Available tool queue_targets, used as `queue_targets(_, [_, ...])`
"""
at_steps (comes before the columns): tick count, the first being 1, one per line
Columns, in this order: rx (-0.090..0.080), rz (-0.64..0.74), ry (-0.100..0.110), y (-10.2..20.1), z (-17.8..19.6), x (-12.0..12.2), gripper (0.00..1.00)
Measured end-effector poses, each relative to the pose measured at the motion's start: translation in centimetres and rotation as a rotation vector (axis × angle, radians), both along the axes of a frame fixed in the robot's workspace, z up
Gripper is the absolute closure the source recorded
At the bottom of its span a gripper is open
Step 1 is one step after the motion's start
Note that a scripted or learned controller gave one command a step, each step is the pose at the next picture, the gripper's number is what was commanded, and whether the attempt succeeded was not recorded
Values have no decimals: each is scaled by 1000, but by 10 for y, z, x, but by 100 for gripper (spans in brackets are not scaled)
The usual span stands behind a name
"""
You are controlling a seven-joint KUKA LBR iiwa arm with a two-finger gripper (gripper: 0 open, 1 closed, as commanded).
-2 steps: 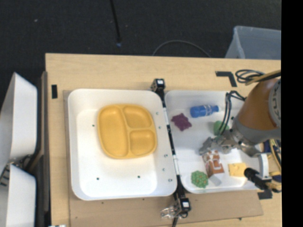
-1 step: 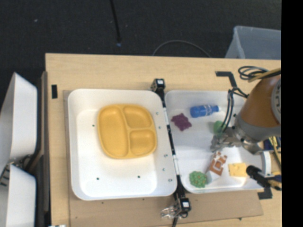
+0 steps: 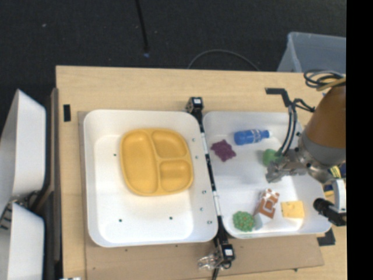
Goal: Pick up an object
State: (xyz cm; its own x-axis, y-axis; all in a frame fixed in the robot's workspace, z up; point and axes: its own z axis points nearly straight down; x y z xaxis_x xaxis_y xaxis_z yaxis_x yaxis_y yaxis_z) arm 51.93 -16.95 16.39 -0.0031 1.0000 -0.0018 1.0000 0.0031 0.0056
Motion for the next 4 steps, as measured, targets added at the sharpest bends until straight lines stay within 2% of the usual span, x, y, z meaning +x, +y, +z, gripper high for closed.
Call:
queue_targets(2, [-2,1,-3,-10,101,0,100])
queue_targets(4, [2,3,4,102,79,13,100])
